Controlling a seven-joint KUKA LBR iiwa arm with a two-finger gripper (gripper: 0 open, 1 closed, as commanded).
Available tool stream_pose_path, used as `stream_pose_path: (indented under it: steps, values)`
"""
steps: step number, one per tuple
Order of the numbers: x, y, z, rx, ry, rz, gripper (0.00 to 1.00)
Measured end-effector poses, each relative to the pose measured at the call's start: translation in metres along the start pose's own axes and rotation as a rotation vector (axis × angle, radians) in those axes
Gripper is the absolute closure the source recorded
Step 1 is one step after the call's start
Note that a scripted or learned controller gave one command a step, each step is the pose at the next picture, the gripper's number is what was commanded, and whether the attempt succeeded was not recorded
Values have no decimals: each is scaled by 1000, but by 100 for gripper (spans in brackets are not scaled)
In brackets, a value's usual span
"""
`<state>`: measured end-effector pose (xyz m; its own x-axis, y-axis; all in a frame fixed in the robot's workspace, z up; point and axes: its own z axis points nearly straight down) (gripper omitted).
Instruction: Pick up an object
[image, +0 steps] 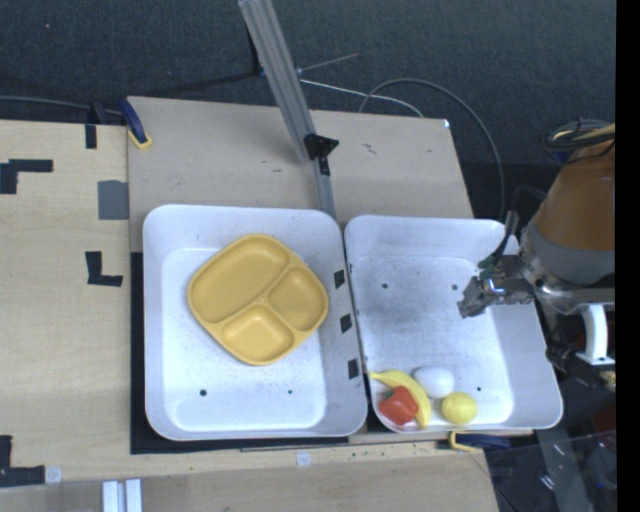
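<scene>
My hand (478, 298) hangs over the right bin's (430, 250) right side; I cannot tell how far open it is. Banana (405, 384), tomato (399, 405), egg (434, 380) and lemon (459, 408) cluster at the bin's near edge.

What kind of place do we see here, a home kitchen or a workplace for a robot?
Most likely a robot lab test bench. Two white bins sit on a plywood bench, a yellow divided plate in one, small toy-like food in the other, with the gripper above.
</scene>
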<state>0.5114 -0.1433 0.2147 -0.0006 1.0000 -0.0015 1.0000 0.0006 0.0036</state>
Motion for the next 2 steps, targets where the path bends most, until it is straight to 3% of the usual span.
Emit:
stream_pose_path:
  steps: [2]
  values:
    - [0,-2,-67,2,1,-1,100]
